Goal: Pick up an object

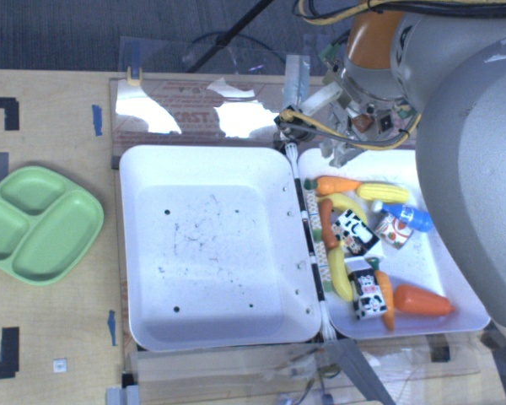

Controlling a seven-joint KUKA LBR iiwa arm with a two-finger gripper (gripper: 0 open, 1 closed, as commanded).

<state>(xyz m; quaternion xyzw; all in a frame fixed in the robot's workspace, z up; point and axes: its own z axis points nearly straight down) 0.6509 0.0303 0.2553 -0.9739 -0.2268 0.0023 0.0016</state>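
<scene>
Two white bins (pixel 152 175) are sitting on a pale wood bench (pixel 51 99). A light green divided plate (pixel 38 224) is lying at the bench's left edge. In the right bin are showing orange carrots (pixel 420 300), yellow bananas (pixel 340 272), yellow corn (pixel 383 193) and black-and-white cow-patterned cartons (pixel 352 230).

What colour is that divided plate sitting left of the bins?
Light green: the divided plate shows clearly in the camera view, on the wooden bench.
</scene>
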